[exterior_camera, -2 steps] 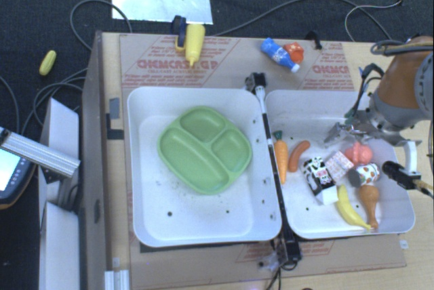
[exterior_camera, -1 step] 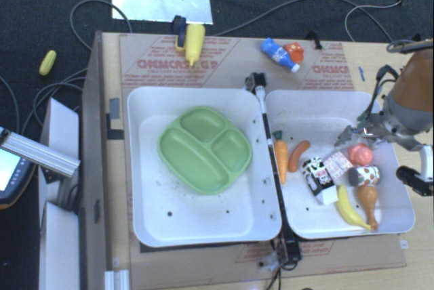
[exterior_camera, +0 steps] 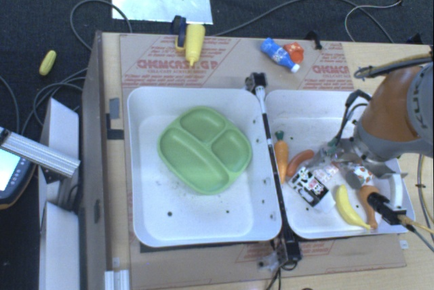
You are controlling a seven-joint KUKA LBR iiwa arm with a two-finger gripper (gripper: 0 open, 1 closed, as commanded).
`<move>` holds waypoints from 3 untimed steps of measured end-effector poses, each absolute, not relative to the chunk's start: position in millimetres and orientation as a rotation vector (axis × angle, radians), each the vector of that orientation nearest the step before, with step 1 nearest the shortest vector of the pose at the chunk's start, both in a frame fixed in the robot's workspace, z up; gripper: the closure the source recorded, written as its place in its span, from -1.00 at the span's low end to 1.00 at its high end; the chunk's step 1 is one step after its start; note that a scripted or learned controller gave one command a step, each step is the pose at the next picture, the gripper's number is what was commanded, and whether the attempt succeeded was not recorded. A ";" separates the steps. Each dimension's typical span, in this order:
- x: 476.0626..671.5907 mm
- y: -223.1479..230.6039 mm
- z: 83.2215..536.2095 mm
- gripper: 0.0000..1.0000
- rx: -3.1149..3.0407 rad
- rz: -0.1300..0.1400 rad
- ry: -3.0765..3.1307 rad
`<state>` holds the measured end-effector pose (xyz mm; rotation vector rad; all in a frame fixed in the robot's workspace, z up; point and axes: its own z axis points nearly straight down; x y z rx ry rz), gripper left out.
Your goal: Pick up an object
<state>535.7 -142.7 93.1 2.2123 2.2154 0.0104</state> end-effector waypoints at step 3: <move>625.0 -192.4 115.4 1.00 2.198 0.012 2.213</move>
